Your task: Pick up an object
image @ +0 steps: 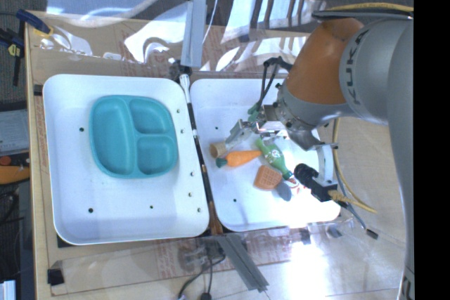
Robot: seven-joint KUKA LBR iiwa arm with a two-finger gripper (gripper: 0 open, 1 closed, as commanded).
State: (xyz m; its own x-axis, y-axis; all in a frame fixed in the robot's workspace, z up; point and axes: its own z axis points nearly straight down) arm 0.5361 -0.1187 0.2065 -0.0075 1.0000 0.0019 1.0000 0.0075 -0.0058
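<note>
Several candidates: a handful of small toy items sit clustered in the right bin (232,211), centre-right of the frame, all close together.
Carrot: the orange carrot (242,158) lies on its side near the bin's middle, greenish end toward the left; likely light, rigid plastic, smooth and prone to roll.
Bottle: the green bottle (273,157) lies tilted just right of the carrot, touching or nearly so; probably hard, light and slick.
Waffle piece: the tan ridged piece (266,178) rests flat just below the bottle; its texture should give better friction, though it sits low.
Other bits: a small beige piece (219,150) at the carrot's left end and a dark blue-grey item (284,191) lower right; what they are is too small to tell.
Gripper: the gripper (246,127) hangs just above the cluster, at the upper edge of the items; whether it is spread or closed cannot be told, and nothing is visibly held.
Best hold: across the carrot's thick middle, judged the clearest target.
Left bin: the left bin (63,207) holds a teal divided plate (133,135).
</note>
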